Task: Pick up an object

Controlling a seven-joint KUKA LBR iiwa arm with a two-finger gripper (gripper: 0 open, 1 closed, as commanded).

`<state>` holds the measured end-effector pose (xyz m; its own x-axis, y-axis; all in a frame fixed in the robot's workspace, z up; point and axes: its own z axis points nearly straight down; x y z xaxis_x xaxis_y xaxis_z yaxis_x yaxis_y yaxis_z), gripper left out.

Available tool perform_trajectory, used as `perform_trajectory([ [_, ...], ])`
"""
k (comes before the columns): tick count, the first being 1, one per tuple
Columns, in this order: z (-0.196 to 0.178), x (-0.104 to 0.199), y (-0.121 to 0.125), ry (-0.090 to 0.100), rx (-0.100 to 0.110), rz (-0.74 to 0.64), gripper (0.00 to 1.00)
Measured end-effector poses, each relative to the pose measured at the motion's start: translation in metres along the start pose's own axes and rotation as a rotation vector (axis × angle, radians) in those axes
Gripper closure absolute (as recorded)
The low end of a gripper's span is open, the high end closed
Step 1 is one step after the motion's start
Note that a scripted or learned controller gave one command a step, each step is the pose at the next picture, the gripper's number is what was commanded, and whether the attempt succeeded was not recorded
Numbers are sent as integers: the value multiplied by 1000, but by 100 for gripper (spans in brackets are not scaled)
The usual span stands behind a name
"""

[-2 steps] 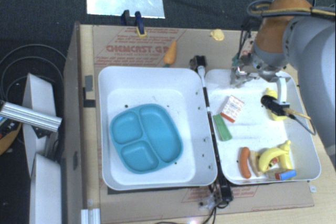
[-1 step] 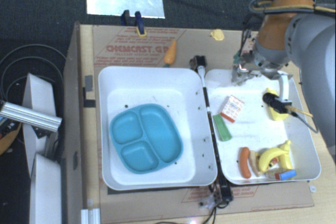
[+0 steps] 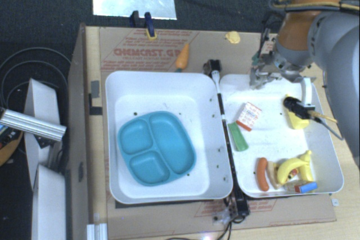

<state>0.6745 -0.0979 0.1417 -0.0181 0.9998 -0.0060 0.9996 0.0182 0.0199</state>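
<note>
My gripper (image 3: 257,80) hangs over the far left corner of the right bin (image 3: 332,174), with the arm coming in from the right. Nothing shows in its grasp. Lying in that bin are a small white and orange box (image 3: 248,116), a green stick-shaped piece (image 3: 238,137), a red sausage (image 3: 262,173), a yellow banana (image 3: 295,166) with a small blue piece (image 3: 307,188) beside it, and a yellow lump (image 3: 297,120) near the right wall. The box is the nearest of these to the gripper, a short way in front of it.
The left bin (image 3: 121,84) holds a blue divided plate (image 3: 156,146). An orange carrot (image 3: 181,57) and a small yellow piece (image 3: 232,37) lie on the cardboard behind the bins. A black divider bar (image 3: 223,121) runs between the bins.
</note>
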Motion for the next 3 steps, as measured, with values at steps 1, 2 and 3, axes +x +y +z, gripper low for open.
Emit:
perform_trajectory([
  [1,-11,0,1,-1,-3,-3,100],
  [2,-37,10,-41,6,20,17,100],
  [3,-45,43,-86,7,22,13,100],
])
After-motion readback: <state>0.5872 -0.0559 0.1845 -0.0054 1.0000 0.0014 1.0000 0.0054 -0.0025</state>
